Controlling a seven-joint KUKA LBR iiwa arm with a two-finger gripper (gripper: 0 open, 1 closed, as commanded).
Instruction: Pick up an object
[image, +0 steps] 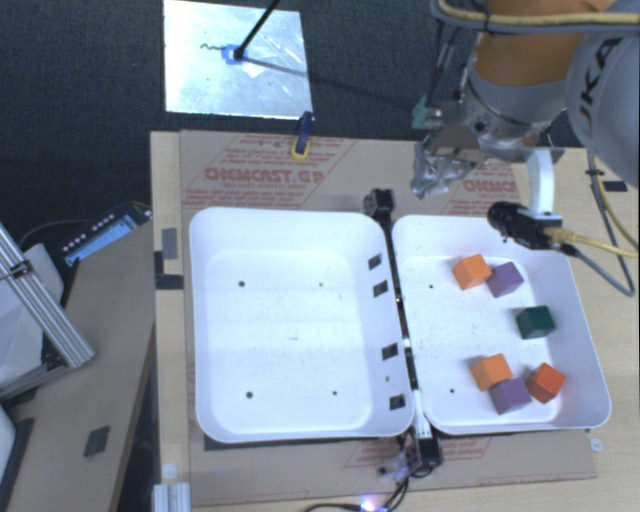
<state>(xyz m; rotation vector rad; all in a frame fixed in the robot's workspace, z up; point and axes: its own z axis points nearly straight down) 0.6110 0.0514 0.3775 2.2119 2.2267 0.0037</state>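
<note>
We've got the gripper (438, 180) hovering behind the right bin (440, 400), can't tell if it's open or shut tbh. Nearest pick: orange block (471, 271), down & a bit right of it, w/ purple block (505, 279) touching.

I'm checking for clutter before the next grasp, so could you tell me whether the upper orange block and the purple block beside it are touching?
Touching. The camera view shows the upper orange block pressed against the purple block, with no white bin floor between them.
</note>
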